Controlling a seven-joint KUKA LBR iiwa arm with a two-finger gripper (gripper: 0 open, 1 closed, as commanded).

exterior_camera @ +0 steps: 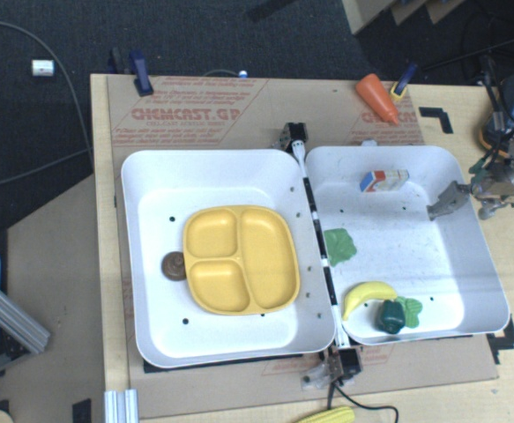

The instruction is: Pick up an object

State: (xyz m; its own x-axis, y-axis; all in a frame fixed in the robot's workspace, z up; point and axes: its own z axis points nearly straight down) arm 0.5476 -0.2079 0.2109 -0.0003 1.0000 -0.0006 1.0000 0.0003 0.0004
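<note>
— See the gripper (pixel 448 201)?

— Yes. Hangs by the right wall of the right bin (pixel 481 263), at the end of the grey arm (pixel 506 188).

— Open or closed?

— Cannot tell. Too small and dim to make out.

— And the things to pick up?

— All lying in the right bin. A little box (pixel 384 181) near the top, white with red and blue, just left of the gripper but apart from it. A green leaf (pixel 339 245) by the left wall. Down in the near corner, a yellow banana (pixel 368 295), touching a dark green toy (pixel 391 316) with a lighter green bit (pixel 412 307) beside it.

— And over in the left bin (pixel 142 236)?

— A yellow plate (pixel 241 260) with three parts, right in the middle. A small brown round thing (pixel 174 266) tucked against its left edge.

— Anything out on the bench (pixel 195 113)?

— An orange thing (pixel 378 100) past the right bin, well apart from the gripper.
</note>
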